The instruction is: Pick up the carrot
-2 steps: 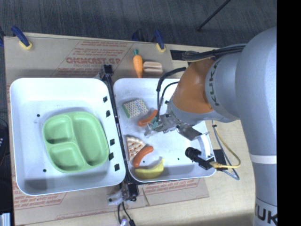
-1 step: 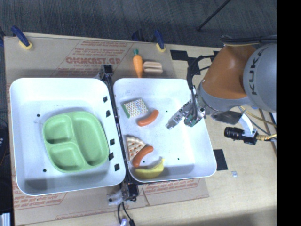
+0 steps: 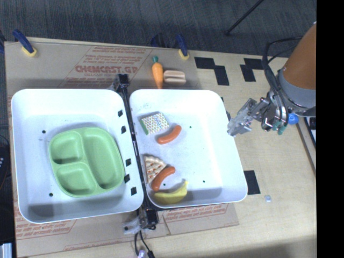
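The carrot, orange with a green top, lies on the bench just beyond the far rim of the right bin, outside both bins. A small tan and pink bun touches its right side. My gripper hovers over the bench just off the right bin's right rim, well to the right of the carrot and nearer the camera. Nothing hangs from it.
In the right bin lie a checkered block, an orange sausage, a waffle, a second sausage and a banana. The left bin holds a green divided plate. Blue clamps sit at the bench's far edge.
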### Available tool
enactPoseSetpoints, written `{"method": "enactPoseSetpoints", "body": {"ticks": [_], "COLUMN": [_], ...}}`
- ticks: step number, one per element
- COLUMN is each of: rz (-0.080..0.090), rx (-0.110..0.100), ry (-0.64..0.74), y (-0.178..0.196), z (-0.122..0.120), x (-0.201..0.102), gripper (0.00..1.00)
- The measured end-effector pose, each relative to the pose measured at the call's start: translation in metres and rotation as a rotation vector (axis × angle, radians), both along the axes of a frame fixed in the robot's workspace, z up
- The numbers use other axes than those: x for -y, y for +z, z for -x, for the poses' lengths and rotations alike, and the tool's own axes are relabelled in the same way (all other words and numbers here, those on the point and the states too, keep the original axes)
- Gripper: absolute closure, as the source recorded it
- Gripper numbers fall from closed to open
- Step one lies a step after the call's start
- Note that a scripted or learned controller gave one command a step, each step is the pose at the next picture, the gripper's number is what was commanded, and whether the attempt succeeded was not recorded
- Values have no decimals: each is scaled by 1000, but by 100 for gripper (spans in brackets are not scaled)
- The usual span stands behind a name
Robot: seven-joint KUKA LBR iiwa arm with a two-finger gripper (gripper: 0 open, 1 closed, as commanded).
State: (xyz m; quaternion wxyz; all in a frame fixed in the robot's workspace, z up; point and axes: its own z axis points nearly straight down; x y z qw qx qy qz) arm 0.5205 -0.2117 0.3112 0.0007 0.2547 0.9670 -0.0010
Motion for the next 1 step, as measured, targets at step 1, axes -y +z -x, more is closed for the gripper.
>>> {"method": "enactPoseSetpoints", "body": {"ticks": [1], "rz": [-3], "rx": [-4], "ry": [-103], "y": [-93], "z": [44], "x": [-81], "gripper": [100]}}
